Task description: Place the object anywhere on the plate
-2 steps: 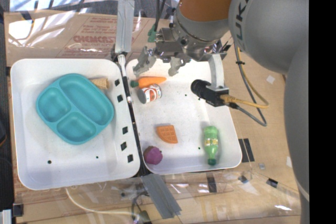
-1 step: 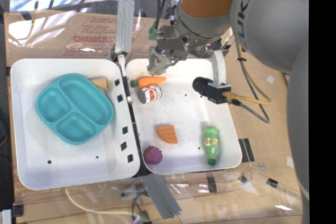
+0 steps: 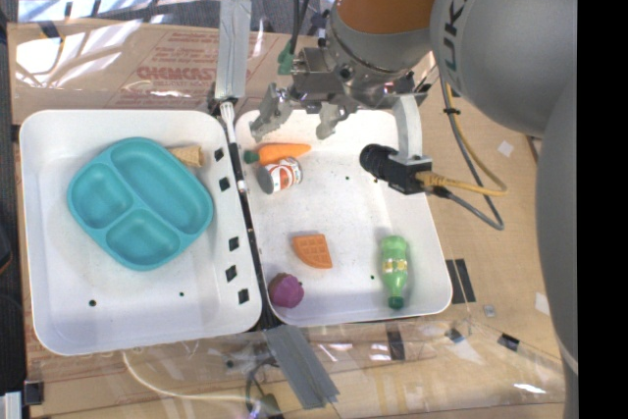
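Looming largest toward the lens is the grey arm with its orange band, and below it we see the jaws [image 3: 299,116] spread apart and grasping nothing, hanging over the far edge of the right bin [image 3: 432,240]. Just below and between the two fingertips lies the carrot [image 3: 280,152], its long axis running left to right, the green stub toward the divider and the orange body pointing right. We judge it the likeliest target, since it sits closest to the open jaws; a short descent would bring them astride it, though they would need to close across its narrow width. Touching distance from the carrot is a small red-and-white can [image 3: 280,176] on its side, which could be nudged. Farther down rest a waffle piece [image 3: 313,250], a purple fruit [image 3: 286,289] and a green bottle [image 3: 394,270]. Our teal divided plate [image 3: 140,202] waits in the left bin [image 3: 49,299], well apart from the carrot.
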Robot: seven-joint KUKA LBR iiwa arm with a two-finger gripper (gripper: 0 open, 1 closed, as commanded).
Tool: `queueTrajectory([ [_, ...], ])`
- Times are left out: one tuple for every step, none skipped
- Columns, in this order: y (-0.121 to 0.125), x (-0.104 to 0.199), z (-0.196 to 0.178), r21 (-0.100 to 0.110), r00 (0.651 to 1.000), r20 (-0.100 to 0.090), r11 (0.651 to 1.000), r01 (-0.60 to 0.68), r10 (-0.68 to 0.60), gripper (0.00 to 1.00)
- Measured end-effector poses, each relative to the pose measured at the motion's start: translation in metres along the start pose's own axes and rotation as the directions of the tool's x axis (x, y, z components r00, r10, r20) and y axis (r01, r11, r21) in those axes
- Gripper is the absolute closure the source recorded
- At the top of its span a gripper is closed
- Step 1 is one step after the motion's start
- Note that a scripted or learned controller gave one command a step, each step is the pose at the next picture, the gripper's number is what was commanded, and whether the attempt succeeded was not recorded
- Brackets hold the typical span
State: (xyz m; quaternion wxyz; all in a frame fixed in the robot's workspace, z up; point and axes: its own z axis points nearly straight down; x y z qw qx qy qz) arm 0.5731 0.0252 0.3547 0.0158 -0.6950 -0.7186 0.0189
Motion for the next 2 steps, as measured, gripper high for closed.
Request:
queueTrajectory([
  [0.0013,0.0008,-0.0078,0.006,1.000,0.001,1.000,0.008,-0.008,1.00],
  [0.0013,0.0012,-0.0077,0.006,1.000,0.001,1.000,0.009,-0.009,0.00],
])
